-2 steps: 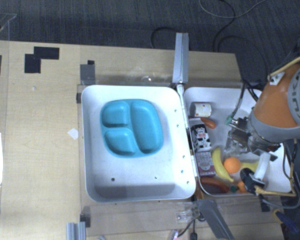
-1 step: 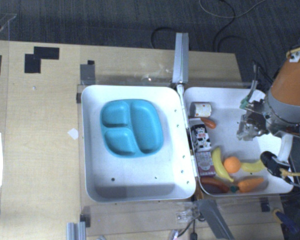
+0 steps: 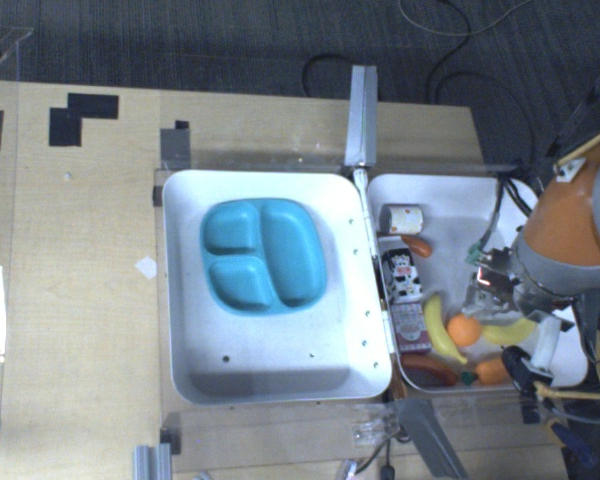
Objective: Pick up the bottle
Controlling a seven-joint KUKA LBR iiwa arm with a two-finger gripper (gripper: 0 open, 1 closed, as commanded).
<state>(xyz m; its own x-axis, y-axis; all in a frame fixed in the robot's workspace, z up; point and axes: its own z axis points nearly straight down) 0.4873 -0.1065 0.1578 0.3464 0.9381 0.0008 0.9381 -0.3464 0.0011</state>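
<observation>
A small black-and-white patterned bottle (image 3: 404, 276) lies in the right bin (image 3: 450, 190), close to its left wall. My gripper (image 3: 492, 290) hangs low over the right half of that bin, under the grey and orange wrist, roughly a hand's width right of the bottle. It sits just above an orange (image 3: 464, 330) and a banana (image 3: 510, 330). Nothing from the bin is visibly in the gripper.
Around the bottle lie a short white can (image 3: 403, 218), a small orange-red piece (image 3: 417, 247), a reddish packet (image 3: 411, 326), a second banana (image 3: 438, 326), a dark red piece (image 3: 430, 369) and a carrot-like piece (image 3: 491, 371). The left bin (image 3: 180, 268) holds a blue divided plate (image 3: 264, 254).
</observation>
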